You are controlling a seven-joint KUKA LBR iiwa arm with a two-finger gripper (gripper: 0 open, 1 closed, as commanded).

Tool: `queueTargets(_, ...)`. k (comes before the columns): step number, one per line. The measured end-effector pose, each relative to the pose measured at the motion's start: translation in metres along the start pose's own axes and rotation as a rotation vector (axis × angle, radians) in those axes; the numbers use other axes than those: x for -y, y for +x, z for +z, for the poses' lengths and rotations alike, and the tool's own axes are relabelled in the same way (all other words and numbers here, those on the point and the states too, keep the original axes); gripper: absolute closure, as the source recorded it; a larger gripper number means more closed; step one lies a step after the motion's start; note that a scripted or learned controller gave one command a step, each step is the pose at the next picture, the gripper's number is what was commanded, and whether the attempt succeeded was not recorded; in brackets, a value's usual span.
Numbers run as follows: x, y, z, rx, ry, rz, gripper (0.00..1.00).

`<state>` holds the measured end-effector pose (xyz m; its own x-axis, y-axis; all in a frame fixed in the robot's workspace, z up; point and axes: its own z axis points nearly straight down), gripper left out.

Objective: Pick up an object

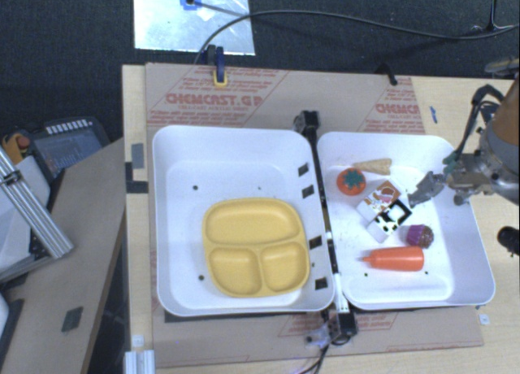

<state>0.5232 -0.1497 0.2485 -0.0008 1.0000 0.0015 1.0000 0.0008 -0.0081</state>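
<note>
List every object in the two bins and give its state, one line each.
Yellow tray: flat in the left bin, compartments up.
Carrot: on its side, right bin.
Purple piece: just above the carrot.
Patterned box: lying mid-bin.
Tomato: sitting near the bin's top left.
Beige wedge: lying flat.

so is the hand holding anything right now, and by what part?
Nothing is held. The hand hangs over the right bin, beside the white printed block, with nothing between its fingers. The carrot and purple piece lie untouched.
</note>
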Motion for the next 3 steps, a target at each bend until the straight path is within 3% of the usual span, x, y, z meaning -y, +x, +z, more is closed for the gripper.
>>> queueTargets(1, -0.002, 0.0, -0.005, 0.002, -0.01, -0.002, 0.0)
queueTargets(3, -0.006, 0.012, 0.104, 0.0, -0.005, 0.0, 0.0)
